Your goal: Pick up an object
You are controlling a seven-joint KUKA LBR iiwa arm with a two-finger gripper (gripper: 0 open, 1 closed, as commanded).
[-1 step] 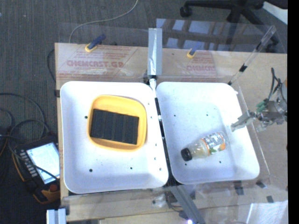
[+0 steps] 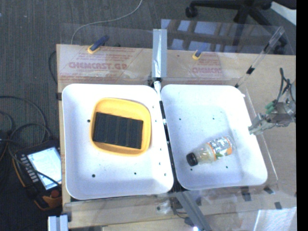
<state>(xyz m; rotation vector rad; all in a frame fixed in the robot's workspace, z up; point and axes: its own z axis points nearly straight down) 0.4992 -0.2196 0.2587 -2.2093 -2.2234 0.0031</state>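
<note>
At the right edge of the frame, about halfway down, the gripper (image 2: 263,124) hangs just outside the right bin (image 2: 211,100), its tip close to the rim; it is too small and blurred to tell how it is set. Nothing is visibly caught in it. Inside that bin, toward the lower middle, a small bottle (image 2: 211,151) lies on its side (dark cap pointing lower left, orange-and-white label), well apart from the gripper. In the left bin (image 2: 77,177) sits a yellow tray (image 2: 120,106) with a dark slab (image 2: 118,130) resting in it.
</note>
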